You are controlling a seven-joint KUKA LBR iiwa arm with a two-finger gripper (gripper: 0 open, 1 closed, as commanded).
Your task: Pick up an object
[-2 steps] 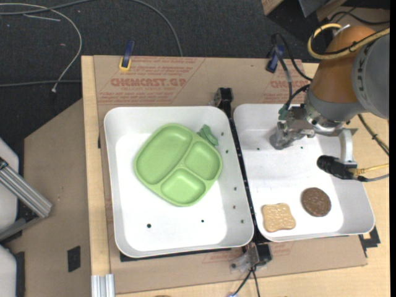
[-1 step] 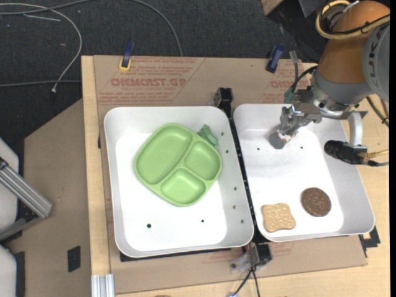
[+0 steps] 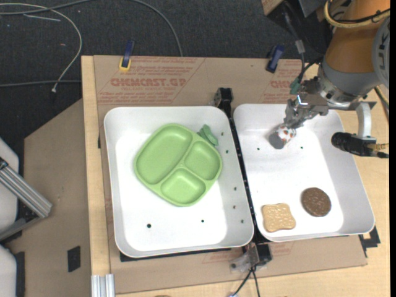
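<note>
Now the gripper (image 3: 291, 124) hangs over the right bin (image 3: 346, 184), a small grey-and-red object (image 3: 280, 137) just below its fingers, tilted down-left; grip unclear.

Two shallow white plastic bins sit side by side: the left bin (image 3: 124, 228) carries a pale green three-compartment plastic plate (image 3: 178, 164) with a small darker green piece (image 3: 209, 135) at its far right edge, and the right bin (image 3: 346, 184) carries a tan, mottled square cracker-like piece (image 3: 278, 216) and a dark brown round cookie-like disc (image 3: 316, 202) near its near edge, plus a small grey object with red and white specks (image 3: 280, 136) towards its far side. The arm (image 3: 356, 36) is grey with an orange band. Brown cardboard (image 3: 154, 76) printed with faded red lettering lies under the bins, with blue clamps (image 3: 127, 54) on its far edge.
</note>
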